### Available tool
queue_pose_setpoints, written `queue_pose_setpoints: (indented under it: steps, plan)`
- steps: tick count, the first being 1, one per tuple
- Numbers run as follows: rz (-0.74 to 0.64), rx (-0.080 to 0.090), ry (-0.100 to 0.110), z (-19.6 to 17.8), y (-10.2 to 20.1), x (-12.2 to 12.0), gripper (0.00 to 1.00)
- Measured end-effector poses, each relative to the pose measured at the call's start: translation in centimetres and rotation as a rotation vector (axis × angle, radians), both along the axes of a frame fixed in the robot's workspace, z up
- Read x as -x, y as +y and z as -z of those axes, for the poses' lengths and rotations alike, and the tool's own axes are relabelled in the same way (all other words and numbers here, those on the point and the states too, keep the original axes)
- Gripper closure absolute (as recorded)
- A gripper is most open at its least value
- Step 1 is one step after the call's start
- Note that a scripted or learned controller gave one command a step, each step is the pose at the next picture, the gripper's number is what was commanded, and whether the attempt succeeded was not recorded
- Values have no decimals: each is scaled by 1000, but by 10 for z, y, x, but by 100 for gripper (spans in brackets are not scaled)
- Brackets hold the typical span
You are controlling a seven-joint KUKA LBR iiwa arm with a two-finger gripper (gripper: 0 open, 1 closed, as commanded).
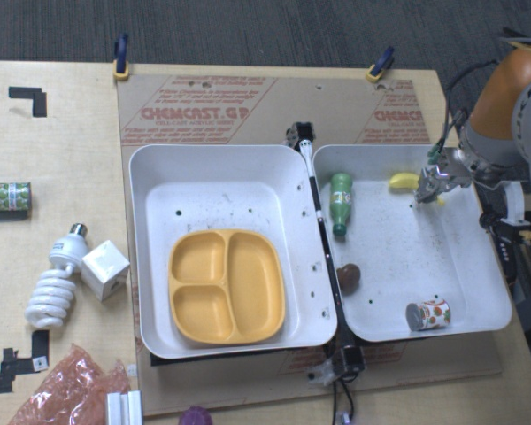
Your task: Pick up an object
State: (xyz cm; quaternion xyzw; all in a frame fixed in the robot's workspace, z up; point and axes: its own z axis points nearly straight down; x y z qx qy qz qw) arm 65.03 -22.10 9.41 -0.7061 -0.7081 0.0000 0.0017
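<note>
We see the gripper (431, 187) low over the far right corner of the right bin (478, 282), just right of the yellow banana (404, 181); how its jaws stand we cannot tell, and nothing shows between them. Left of the banana lies a green bottle (340, 202) along the bin's left wall, with a brown ball (349, 277) nearer us and a printed can (427, 314) at the near edge, all well apart. The left bin (150, 202) holds a yellow tray (227, 286).
</note>
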Motion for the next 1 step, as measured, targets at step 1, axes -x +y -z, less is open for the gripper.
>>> queue_pose_setpoints:
  steps: [1]
  plan:
    - [1, 3, -3, 1, 38, 27, 0]
